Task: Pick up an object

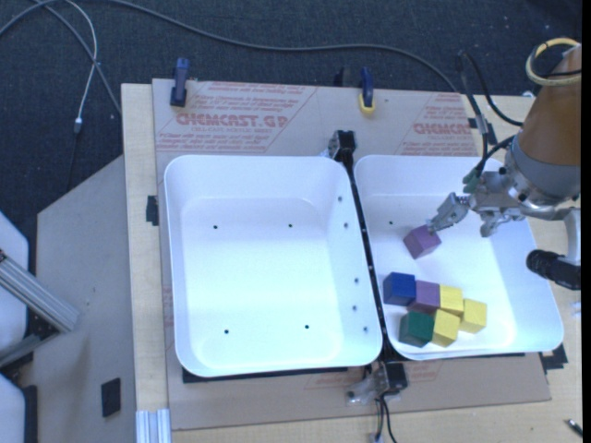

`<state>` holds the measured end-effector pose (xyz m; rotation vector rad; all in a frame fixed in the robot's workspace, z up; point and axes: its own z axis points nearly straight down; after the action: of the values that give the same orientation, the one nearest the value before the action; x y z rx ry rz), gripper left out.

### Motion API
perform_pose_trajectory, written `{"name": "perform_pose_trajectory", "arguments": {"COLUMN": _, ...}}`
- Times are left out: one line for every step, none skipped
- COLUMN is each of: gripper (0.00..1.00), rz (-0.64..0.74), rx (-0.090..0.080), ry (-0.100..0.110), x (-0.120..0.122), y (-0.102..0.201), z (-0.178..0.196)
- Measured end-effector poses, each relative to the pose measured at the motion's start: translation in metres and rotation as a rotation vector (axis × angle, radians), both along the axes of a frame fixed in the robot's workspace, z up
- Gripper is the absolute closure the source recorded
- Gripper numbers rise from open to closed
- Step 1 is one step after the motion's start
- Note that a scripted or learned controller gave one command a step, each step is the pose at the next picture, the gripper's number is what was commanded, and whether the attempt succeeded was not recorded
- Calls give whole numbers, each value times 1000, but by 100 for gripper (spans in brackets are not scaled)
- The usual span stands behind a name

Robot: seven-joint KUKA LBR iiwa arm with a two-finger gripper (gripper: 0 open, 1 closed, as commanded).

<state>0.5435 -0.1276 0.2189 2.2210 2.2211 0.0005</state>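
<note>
A purple block (422,241) lies tilted in the right bin (517,284), near its middle. My gripper (462,227) hangs just to the block's right, coming in from the right under the orange-banded wrist. Its two fingers stand apart, so it is open. The left finger (448,214) reaches down to the block's upper right corner and seems to touch it. The block is not between the fingers. Toward the bin's front sits a tight cluster: a blue block (399,288), a second purple block (427,293), a green block (417,328) and three yellow blocks (452,314).
The left bin (185,275) sits beside the right one, the two rims meeting along a dark divider (360,247). Clamps (367,92) hold the cardboard sheet at the back. A black fitting (554,268) juts in at the right bin's right edge.
</note>
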Motion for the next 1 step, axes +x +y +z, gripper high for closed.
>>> {"name": "perform_pose_trajectory", "arguments": {"gripper": 0, "rz": -1, "rx": 1, "ry": 3, "x": 55, "y": -37, "z": -109}}
